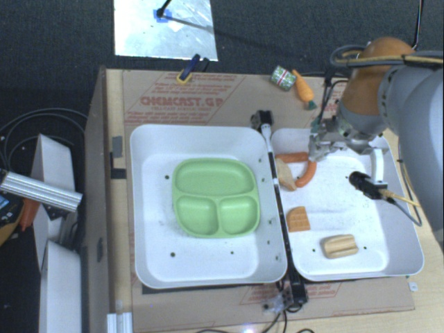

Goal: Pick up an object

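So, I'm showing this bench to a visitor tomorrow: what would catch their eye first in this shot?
The bright green divided plate sits in the middle of the left bin and stands out most against the white. Next is the gripper, low over the far part of the right bin, close to a curved orange sausage; a tan roll lies near that bin's front edge.

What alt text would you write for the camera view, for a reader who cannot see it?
The grey arm's gripper hangs over the far end of the right bin, close to a curved orange piece; a tan roll and an orange square lie nearer. The left bin holds a green divided plate.
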Controlling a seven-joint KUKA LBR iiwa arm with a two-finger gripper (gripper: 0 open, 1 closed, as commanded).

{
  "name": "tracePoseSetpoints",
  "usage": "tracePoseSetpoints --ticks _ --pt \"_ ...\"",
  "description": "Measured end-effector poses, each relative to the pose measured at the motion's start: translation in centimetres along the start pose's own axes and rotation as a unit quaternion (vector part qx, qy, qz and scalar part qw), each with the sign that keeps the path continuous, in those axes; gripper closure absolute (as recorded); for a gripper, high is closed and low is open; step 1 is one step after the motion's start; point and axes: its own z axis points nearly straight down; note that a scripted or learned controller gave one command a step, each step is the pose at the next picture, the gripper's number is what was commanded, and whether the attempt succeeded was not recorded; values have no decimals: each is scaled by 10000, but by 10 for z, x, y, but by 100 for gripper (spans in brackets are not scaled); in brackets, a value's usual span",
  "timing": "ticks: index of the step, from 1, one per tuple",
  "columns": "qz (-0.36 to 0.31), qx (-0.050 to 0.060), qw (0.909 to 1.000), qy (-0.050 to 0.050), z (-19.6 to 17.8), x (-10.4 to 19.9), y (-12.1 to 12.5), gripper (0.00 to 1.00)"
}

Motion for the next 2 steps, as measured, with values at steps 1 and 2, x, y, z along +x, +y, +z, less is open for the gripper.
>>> tracePoseSetpoints --ticks 1,2 --pt "-4 2 10000 0 0 0 0 0" --pt "9 -28 10000 5 25 -2 17 0"
